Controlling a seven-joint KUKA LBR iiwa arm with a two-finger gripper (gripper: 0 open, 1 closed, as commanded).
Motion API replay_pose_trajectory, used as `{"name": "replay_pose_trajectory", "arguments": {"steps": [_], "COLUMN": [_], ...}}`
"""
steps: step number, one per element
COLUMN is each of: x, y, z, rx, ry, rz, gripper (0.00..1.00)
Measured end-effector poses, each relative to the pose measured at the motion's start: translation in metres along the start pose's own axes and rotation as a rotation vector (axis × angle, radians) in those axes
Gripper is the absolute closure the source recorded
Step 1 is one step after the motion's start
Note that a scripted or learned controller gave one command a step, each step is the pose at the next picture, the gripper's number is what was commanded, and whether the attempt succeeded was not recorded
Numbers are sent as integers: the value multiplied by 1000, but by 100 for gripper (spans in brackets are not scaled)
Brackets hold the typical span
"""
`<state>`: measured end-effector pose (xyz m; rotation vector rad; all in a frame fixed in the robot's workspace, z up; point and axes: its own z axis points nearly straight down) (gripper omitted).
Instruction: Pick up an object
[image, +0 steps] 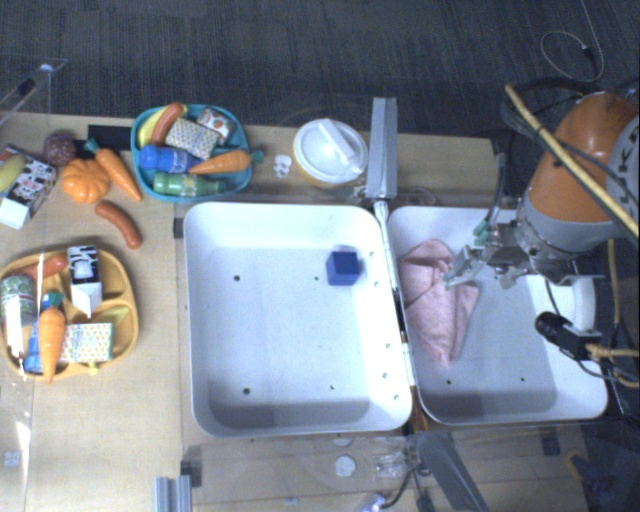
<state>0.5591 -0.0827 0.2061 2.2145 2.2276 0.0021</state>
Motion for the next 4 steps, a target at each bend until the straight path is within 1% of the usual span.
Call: {"name": "replay_pose_trajectory", "arguments": {"steps": [1, 2, 3, 4], "x": [-21, -22, -20, 33], "y": [28, 60, 63, 56], "z": [108, 113, 101, 9], "rx": [-11, -16, -22, -3], "ry": [-2, -3, 0, -1], "rz": [-81, -164, -166, -354], "gripper": [0, 0, 100, 100]}}
